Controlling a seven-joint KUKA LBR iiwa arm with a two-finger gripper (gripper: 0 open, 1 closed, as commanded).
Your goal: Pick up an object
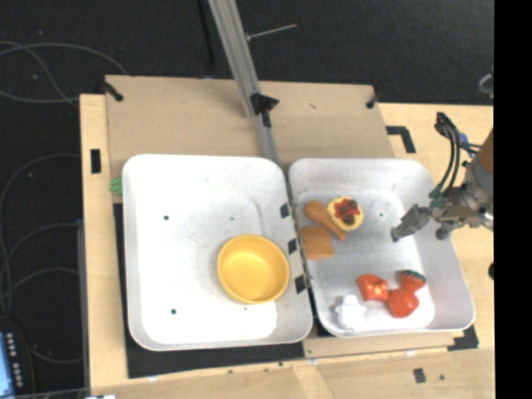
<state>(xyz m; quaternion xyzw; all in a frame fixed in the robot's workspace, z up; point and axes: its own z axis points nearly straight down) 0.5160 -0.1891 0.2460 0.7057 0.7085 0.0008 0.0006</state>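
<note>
We see no object between the gripper's (426, 224) fingers; the candidates for picking all lie on the floor of the right bin (391, 177). Nearest the gripper are the strawberry (405, 296) and the red piece (372, 288), which sit just beside each other in the lower part of that bin, the strawberry with its green cap toward the gripper. Just left of and below them we note a small white lump (350, 312) close to the bin's lower wall. In the upper left of the same bin lies a tart (346, 212), yellow with a dark red topping, touching a tan drumstick shape (319, 217); right below that lies a brown block (317, 243), close to the wall shared with the other bin. The gripper hangs over the right part of the right bin, above the strawberry in the view and apart from every object. One dark finger (407, 223) juts left and another stub points downward beside it with a gap showing between them, so we record the jaws as standing apart, gripping nothing. The left bin (183, 189) carries a yellow bowl (252, 268), upright, near its lower right corner. Both bins rest side by side on the tan bench (233, 115). A grey rail (237, 48) crosses the bench from the top toward the seam between the bins.
</note>
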